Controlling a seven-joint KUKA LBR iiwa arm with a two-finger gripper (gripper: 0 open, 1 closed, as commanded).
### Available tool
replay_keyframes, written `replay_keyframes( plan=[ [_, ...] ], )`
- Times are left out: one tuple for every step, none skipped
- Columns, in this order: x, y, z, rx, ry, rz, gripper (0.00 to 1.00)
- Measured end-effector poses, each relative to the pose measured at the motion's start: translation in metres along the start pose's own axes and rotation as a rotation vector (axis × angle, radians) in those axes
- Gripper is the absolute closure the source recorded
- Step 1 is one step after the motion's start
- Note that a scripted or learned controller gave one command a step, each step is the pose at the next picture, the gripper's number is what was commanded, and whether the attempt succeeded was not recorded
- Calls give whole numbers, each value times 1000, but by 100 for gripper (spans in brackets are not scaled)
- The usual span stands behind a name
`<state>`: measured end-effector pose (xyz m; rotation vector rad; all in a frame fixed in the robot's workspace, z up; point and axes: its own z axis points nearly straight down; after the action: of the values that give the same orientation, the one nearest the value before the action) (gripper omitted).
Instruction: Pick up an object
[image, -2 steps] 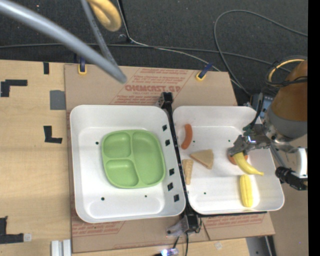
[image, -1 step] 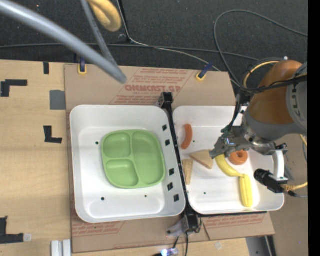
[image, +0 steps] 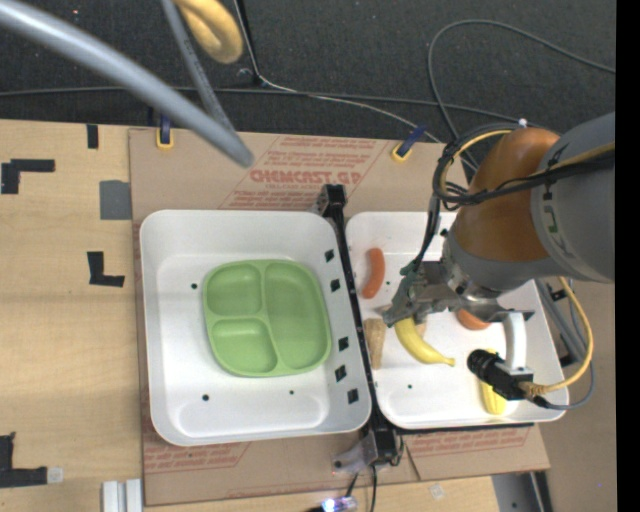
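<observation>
I see the green sectioned plastic plate (image: 267, 318) alone in the left white bin (image: 170, 300). Right bin: an orange sausage (image: 372, 272), a yellow banana (image: 421, 343) just under the gripper (image: 415, 303); the wrist hides its grip, so I cannot tell.

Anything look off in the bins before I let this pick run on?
Nothing looks spilled or broken. The green divided plate sits slightly askew in the left bin. In the right bin, the banana, sausage and beige piece lie loose near the hand.
</observation>
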<state>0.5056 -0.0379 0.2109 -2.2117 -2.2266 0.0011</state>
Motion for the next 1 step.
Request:
replay_keyframes(
  plan=[
    [48,-11,3,1,0,1,100]
  ],
)
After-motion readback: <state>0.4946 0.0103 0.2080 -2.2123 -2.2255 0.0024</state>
